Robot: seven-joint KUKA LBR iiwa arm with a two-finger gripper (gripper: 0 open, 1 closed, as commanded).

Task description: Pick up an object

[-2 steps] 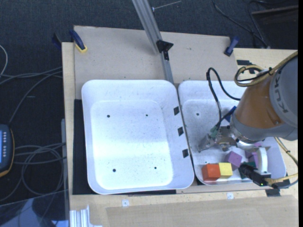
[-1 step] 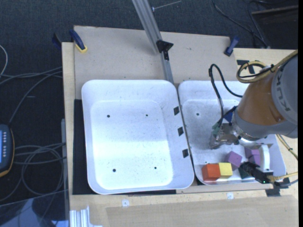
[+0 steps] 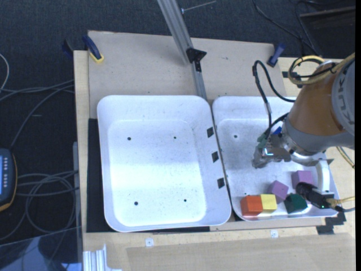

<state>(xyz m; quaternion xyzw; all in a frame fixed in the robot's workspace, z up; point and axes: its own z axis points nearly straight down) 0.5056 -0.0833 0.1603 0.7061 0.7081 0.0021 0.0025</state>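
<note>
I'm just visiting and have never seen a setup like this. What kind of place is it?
Probably a robotics lab or test bench. A grey-and-orange robot arm reaches over two white bins on a wooden bench, small coloured blocks sit in the right bin, and loose cables trail over the dark carpet.

A wooden bench board (image 3: 146,61) lies on dark carpet (image 3: 39,16); a grey metal pole (image 3: 179,27) slants across it from twelve o'clock toward the centre; blue clamps grip its far corners — one (image 3: 93,48) at eleven o'clock, another (image 3: 276,54) at one o'clock; loose cables (image 3: 34,174) trail over the carpet at nine o'clock, beside a dark device (image 3: 5,176) at the edge.
</note>
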